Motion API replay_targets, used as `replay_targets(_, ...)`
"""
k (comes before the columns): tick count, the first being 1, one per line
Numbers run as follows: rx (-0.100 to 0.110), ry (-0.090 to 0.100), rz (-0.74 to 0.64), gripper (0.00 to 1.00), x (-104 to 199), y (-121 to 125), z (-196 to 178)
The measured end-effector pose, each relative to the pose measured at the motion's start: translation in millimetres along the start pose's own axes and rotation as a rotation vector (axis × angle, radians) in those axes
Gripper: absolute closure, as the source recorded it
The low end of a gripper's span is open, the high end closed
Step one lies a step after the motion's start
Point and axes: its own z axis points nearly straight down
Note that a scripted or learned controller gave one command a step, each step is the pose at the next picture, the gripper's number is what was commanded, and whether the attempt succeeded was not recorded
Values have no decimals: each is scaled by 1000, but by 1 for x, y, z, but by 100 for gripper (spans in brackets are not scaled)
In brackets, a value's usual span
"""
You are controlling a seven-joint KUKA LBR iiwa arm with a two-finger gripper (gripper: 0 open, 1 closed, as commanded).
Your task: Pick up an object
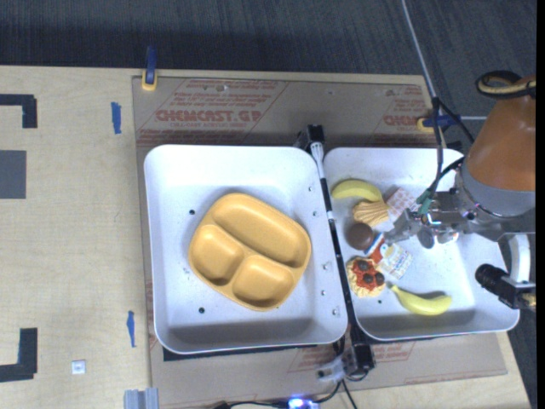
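Camera view: end effector (407, 226) low over right bin (485, 318) clutter; finger state unclear.

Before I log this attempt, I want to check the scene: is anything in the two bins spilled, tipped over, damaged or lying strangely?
Nothing looks spilled or broken. The yellow divided tray lies flat but askew in the left bin. In the right bin the two bananas, the pizza slice and small packets are crowded by the divider.
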Motion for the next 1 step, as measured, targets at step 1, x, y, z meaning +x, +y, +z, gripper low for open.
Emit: replay_targets(1,-13,-3,2,0,-4,-25,104)
